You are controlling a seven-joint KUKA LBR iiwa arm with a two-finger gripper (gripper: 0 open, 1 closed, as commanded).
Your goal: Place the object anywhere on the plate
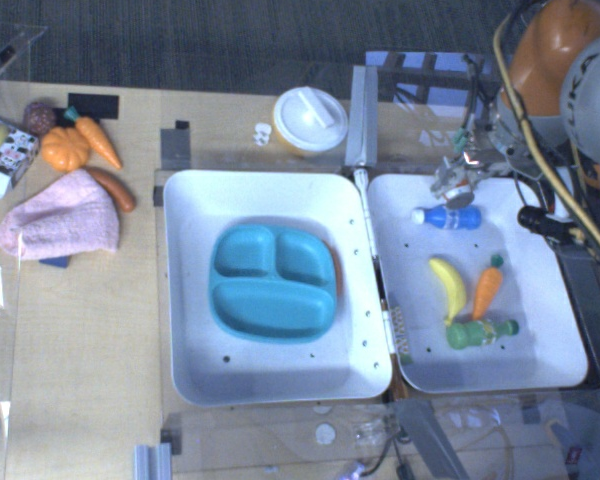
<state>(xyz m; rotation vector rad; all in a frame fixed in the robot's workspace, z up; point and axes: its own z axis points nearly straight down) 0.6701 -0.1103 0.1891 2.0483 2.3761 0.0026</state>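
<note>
Two shallow white bins sit side by side on a wooden bench, seen from above at a slant. The left bin (180,268) holds a blue divided plate (275,280), and nothing rests on it. The right bin (550,358) holds four toys: a small blue bottle (448,217) lying on its side near the far edge, a yellow banana (448,286) in the middle, an orange carrot (487,288) just beside the banana, and a green bottle (480,332) lying near the front. The grey and orange arm reaches in from the right, and its gripper (457,180) hovers just above the blue bottle; nothing is visibly clamped in it, and whether it is spread or closed cannot be told. Judging from this, the task is at its start: no object has been lifted, and picking, carrying across and setting down on the plate all remain.
</note>
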